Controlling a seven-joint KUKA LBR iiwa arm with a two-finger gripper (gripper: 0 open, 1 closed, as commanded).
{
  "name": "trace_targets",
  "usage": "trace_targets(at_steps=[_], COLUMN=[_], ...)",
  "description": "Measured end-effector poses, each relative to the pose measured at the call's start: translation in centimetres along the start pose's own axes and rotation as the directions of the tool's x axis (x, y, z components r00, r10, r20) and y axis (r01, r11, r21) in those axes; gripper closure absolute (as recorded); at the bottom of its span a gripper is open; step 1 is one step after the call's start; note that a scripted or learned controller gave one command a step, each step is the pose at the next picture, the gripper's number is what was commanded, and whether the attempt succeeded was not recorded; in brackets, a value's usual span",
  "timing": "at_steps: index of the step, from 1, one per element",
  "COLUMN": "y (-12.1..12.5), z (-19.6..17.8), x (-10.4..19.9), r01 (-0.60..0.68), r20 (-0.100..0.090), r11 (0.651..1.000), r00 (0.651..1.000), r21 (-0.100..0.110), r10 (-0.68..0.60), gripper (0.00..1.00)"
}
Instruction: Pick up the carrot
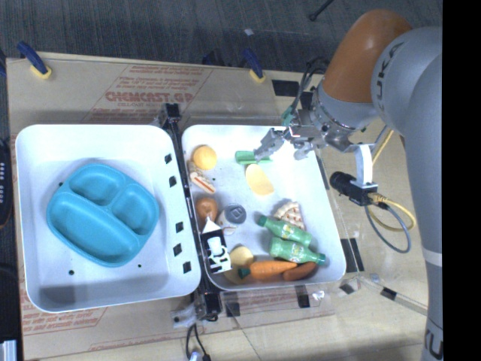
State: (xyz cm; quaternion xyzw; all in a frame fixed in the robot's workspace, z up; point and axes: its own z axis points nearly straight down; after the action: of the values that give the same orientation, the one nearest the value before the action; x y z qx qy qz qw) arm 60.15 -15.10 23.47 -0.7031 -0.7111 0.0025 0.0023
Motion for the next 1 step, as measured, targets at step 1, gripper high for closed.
trace_targets(at_steps=[1], y=[3.57], z=[9.45], x=[2.08], r01=[-0.167], r20=[-0.001], r11=[0.986], r00=[0.986], r21=[0.011], r10=[0.167], gripper=[0.0])
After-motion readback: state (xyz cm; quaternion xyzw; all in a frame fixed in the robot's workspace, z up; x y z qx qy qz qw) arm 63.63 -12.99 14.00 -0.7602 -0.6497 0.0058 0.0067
